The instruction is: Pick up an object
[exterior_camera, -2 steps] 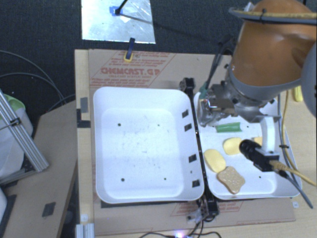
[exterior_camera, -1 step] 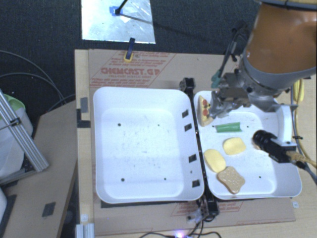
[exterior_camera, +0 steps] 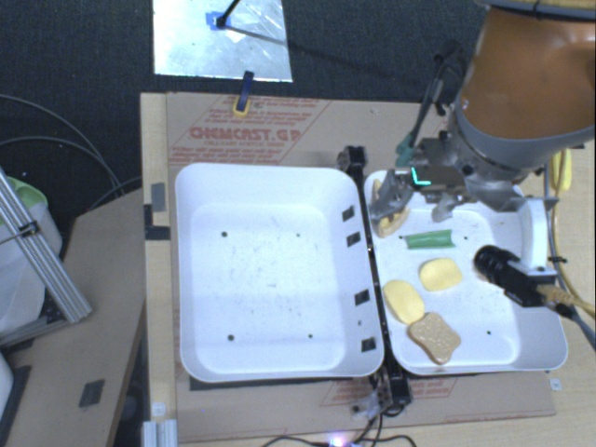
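stick [exterior_camera: 428, 240] beside the pincer [exterior_camera: 389, 209]: green
lump [exterior_camera: 440, 274] past the stick: yellow
far biscuit [exterior_camera: 435, 337]: tan with specks
bins [exterior_camera: 270, 277]: white

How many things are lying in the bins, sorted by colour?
Green: 1, the green stick
Yellow: 2, the upper yellow piece and the lower yellow piece
Tan: 1, the tan slice
Pale yellowish: 1, the pale thing partly hidden under the gripper
Total: 5, all in the right bin
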Tool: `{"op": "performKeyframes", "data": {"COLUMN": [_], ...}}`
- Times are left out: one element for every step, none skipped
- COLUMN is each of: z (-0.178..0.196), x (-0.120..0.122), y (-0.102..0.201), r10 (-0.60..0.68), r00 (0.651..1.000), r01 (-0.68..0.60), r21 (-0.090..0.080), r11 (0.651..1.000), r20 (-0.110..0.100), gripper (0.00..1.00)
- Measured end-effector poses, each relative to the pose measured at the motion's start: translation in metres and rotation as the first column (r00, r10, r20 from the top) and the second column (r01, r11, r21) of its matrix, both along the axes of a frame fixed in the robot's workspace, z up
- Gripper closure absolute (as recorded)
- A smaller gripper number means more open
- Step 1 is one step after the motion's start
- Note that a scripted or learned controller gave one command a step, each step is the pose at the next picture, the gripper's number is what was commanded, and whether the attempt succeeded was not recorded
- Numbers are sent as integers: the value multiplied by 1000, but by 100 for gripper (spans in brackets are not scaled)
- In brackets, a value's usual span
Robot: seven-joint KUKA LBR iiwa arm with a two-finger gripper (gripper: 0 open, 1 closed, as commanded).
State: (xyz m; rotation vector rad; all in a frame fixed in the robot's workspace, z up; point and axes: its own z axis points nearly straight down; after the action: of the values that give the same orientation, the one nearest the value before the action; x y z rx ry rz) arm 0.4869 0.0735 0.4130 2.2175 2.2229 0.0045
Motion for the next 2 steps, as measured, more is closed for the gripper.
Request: {"op": "performKeyframes", "data": {"z": [11,39], "x": [1,0], "y": [0,32], "r10": [3,4], "r00": [1000,1000], "r01": [-3,-4], "r21": [1,1], "r11": [1000,1000], "r20": [4,2], "gripper": [100,100]}}
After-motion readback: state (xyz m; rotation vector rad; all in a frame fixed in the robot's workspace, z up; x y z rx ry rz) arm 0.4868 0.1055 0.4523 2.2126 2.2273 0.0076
